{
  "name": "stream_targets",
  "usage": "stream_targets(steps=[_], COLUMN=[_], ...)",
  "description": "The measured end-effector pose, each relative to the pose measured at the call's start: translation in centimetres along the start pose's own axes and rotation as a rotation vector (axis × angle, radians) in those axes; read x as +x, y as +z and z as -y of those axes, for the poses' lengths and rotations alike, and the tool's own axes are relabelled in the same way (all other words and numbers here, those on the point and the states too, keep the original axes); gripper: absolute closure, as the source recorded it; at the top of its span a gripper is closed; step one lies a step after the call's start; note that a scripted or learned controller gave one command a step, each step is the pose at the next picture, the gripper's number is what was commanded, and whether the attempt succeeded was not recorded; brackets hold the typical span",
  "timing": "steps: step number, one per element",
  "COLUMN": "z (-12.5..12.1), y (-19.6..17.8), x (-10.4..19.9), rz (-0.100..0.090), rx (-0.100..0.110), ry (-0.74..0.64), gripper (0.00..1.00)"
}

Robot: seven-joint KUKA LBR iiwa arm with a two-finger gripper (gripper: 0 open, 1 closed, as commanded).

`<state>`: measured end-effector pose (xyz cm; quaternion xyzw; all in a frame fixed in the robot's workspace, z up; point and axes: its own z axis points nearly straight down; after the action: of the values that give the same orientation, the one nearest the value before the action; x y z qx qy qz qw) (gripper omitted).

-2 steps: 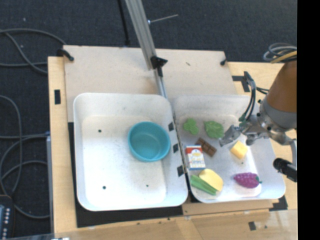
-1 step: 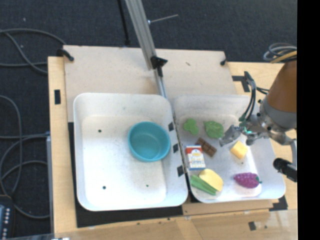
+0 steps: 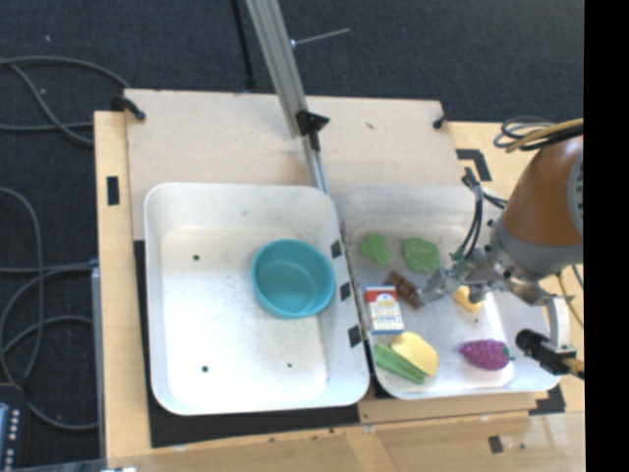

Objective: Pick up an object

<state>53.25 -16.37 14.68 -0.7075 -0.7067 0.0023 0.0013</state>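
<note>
Toys (image 3: 423,254) crowd right bin (image 3: 393,202); arm (image 3: 541,214) overhangs its edge.

The small red-and-white carton (image 3: 384,310) bears print too small to read; no other lettering shows.

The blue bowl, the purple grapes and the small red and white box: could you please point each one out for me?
blue bowl (image 3: 292,277): camera view, on its inner floor, left bin.
purple grapes (image 3: 485,354): camera view, middle of the bunch, right bin.
red and white box (image 3: 384,310): camera view, centre of its top face.
</note>
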Motion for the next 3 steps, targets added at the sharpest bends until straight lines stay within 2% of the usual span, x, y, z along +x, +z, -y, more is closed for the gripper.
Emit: stream_targets(steps=[1, 2, 3], z=[0.0, -0.1, -0.6], y=[4.7, 3.5, -2.9], x=[-0.2, -0.2, -0.2], rz=[0.002, -0.001, 0.001], rx=[-0.006, -0.010, -0.013], ry=[0.001, 0.006, -0.005], gripper=[0.00, 1.00, 1.00])
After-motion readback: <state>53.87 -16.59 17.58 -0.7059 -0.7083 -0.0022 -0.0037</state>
